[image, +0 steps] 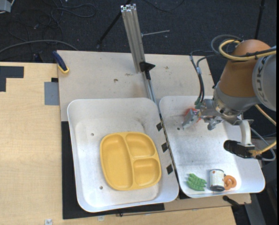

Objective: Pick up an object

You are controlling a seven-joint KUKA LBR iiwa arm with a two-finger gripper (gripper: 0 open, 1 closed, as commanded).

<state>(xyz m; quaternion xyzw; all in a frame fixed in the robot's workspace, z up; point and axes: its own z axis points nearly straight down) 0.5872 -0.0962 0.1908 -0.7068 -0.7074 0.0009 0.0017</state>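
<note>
Post: slim grey metal post rises slantwise behind the bins.
Tabletop: pale wooden tabletop stretches left, with a blue-and-yellow tool near its back edge.

Two bins are set side by side on the tabletop. A divided tray is laid in the left bin. In the right bin, a leafy piece, a small can and a ring-shaped piece are grouped at the near edge; the pincer is placed over its far part.
</note>
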